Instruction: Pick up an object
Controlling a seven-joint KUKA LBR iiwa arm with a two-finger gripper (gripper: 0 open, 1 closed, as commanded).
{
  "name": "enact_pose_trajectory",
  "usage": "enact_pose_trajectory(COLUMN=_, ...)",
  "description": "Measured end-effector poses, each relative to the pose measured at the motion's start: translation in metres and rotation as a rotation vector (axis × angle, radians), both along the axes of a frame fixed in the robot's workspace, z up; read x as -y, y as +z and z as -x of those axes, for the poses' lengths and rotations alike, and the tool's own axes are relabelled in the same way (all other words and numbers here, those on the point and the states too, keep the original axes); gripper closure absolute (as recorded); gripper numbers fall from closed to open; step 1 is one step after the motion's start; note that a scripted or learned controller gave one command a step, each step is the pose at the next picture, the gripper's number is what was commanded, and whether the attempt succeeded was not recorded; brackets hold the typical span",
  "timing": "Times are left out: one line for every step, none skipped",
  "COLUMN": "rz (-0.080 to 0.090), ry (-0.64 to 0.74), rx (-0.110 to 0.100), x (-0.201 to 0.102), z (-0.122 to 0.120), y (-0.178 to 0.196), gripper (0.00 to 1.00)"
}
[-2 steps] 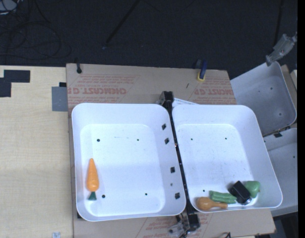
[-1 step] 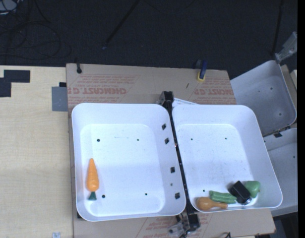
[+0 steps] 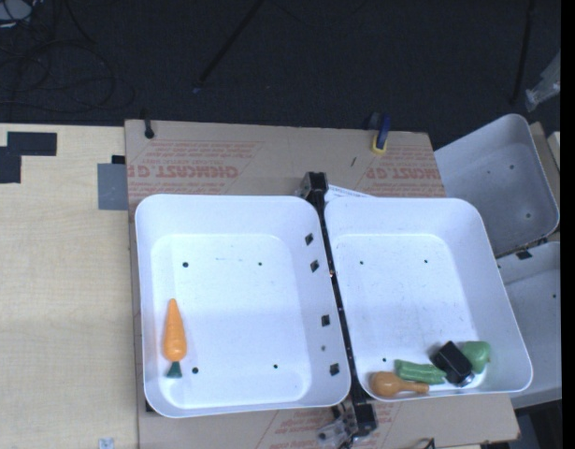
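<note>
A brown cardboard sheet (image 3: 222,162) lies under two white bins. The left bin (image 3: 231,215) holds an orange carrot (image 3: 174,331) close to its left wall, with the green end toward the near rim. In the near right corner of the right bin (image 3: 409,215) lie a green vegetable (image 3: 418,372), an orange gourd (image 3: 395,384) just beside it, and a black block (image 3: 452,362) touching a small green piece (image 3: 477,352).

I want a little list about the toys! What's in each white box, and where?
left bin: one orange toy carrot, near the left wall, toward the front
right bin: four things bunched in the front right corner
things there: orange pear-shaped toy, green pod-like toy, black block, round green toy
touching: the black block lies across the green pieces
</note>
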State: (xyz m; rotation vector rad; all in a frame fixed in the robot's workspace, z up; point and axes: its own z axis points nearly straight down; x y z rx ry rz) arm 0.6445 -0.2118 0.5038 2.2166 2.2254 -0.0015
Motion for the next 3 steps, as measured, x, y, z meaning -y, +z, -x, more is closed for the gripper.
enact_pose_trajectory(rz=0.000, ry=0.001, rx=0.000, x=0.000, z=0.000, y=0.016, gripper=0.00)
enact_pose_trajectory(rz=-0.005, ry=-0.003, rx=-0.013, x=-0.016, z=0.011, y=-0.375, gripper=0.00)
enact_pose_trajectory(rz=-0.002, ry=0.000, rx=0.003, x=-0.068, z=0.034, y=-0.282, gripper=0.00)
